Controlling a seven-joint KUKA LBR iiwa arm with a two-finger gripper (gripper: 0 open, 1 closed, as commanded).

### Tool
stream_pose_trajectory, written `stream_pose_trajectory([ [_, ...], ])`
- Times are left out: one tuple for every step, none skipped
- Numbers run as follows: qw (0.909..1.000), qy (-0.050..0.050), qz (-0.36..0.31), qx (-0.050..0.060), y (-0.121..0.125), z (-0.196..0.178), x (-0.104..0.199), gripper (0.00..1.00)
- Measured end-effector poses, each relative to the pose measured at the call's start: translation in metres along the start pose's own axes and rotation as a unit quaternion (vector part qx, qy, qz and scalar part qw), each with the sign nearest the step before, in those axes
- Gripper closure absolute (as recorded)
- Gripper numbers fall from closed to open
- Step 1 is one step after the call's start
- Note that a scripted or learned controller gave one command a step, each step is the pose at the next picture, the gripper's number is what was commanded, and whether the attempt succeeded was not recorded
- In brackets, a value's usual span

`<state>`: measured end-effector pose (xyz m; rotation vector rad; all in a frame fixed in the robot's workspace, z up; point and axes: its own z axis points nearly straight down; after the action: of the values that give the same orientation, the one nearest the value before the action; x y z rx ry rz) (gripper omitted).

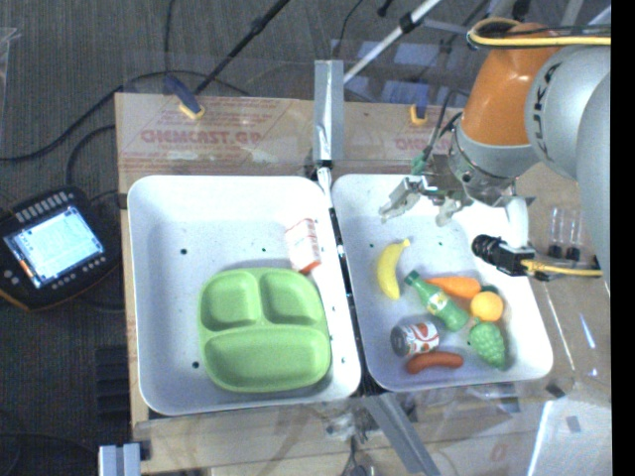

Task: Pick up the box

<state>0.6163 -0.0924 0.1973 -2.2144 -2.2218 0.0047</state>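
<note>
Orange-and-white box [304,245] in left bin, well apart from claw [425,200].

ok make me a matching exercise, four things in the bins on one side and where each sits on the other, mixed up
Things:
1. box
2. green tray
3. banana
4. can

Places:
A. right bin, near its left wall, below the pincer
B. left bin, filling its front half
C. right bin, front, just above the sausage
D. left bin, against its right wall, behind the tray

Pairs: 1-D, 2-B, 3-A, 4-C
</note>
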Motion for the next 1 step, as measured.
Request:
stream_pose_trajectory([
  [0.9995, 0.000, 0.032, -0.001, -0.0005, 0.1057, -0.0112, 0.00],
])
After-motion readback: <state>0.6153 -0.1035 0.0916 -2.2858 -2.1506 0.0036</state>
